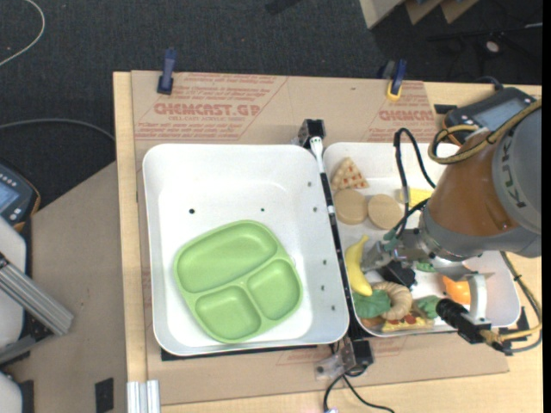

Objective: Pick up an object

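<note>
My pincer hung low over the right bin, its opening impossible to tell, beside the toy banana, likely light, stiff, slippery, best gripped mid-curve.

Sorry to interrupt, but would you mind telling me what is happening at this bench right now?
The grey and orange arm has reached into the right bin from the right, and its claw sits low among toy food there: a banana, a pizza slice, two round tan pieces and more. Whether it has grasped anything cannot be seen. The left bin holds a green divided plate.
</note>
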### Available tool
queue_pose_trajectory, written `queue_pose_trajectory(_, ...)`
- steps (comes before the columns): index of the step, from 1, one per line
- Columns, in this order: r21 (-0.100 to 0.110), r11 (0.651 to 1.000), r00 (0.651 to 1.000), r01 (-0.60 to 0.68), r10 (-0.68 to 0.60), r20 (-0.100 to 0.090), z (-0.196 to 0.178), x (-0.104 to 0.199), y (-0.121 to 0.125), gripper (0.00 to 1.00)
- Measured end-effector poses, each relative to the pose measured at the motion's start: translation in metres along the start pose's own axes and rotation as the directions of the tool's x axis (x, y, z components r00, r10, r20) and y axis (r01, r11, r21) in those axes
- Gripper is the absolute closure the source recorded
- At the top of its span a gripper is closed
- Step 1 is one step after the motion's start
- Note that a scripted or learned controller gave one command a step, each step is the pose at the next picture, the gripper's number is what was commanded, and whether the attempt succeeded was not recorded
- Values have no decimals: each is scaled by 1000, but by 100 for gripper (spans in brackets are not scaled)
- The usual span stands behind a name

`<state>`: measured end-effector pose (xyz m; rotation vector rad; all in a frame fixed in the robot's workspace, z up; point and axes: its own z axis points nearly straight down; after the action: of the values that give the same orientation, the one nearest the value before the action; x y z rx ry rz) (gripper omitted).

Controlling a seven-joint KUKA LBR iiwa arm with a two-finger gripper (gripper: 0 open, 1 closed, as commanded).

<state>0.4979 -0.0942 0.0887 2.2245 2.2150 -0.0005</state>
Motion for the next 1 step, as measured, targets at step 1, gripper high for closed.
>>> queue_pose_trajectory(1, -4, 1000, 1000, 3, -3, 1, -9, 1, 2, 100)
